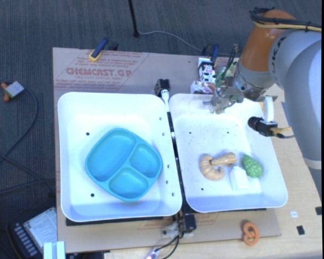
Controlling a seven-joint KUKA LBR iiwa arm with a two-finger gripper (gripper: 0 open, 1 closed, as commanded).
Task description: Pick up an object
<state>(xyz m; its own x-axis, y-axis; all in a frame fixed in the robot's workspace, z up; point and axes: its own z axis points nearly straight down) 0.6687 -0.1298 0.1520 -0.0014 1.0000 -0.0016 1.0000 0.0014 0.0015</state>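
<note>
Tan croissant (217,165) well apart from jaws (220,108).

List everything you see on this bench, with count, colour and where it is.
Bins: two, white, side by side on the bench.
Tray: one, blue, three compartments, in the left bin.
Croissant: one, tan, in the right bin.
Green toy: one, right bin, right of the croissant.
White block: one, right bin, below the green toy.
Pretzel: one, orange, on the bench below the right bin.
End effector: one, grey, over the right bin's top edge.
</note>
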